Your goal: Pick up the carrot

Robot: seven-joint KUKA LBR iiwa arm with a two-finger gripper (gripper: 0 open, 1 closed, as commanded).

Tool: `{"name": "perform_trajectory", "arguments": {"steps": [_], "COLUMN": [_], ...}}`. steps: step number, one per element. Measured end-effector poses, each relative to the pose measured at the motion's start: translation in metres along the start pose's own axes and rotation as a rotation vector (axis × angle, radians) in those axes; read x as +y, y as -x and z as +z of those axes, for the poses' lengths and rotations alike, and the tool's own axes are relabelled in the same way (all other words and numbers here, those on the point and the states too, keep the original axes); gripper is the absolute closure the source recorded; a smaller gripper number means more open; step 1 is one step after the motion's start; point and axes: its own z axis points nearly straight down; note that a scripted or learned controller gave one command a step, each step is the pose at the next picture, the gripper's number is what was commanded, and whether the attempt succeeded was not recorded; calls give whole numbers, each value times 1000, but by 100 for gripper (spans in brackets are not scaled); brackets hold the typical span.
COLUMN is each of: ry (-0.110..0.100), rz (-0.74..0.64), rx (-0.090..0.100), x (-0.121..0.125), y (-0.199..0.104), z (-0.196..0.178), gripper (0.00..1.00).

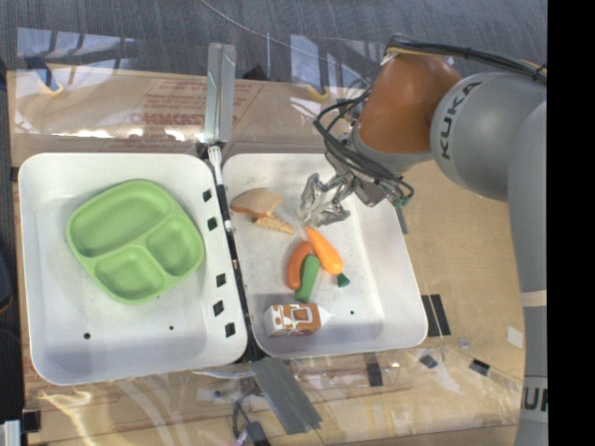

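Note:
An orange carrot (325,251) with a green stem end lies tilted in the middle of the right bin (395,277). A second orange, curved vegetable with a green end (299,269) lies just left of it, touching it. My gripper (321,207) hangs just above the carrot's upper tip, near the bin's back half. Its metal fingers (312,193) are spread apart with nothing between them.
A bread slice (257,202) and a ridged cracker (272,223) lie at the right bin's back left. A small brown and white carton (296,319) sits near its front edge. The left bin (46,295) holds a green divided plate (93,221).

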Motion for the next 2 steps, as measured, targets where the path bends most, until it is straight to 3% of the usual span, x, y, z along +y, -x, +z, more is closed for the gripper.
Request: {"name": "perform_trajectory", "arguments": {"steps": [1,2], "ry": [20,21], "rz": [-197,-466], "rx": [16,14], "x": [79,94], "y": [-20,-19], "z": [23,22], "gripper": [100,100]}}
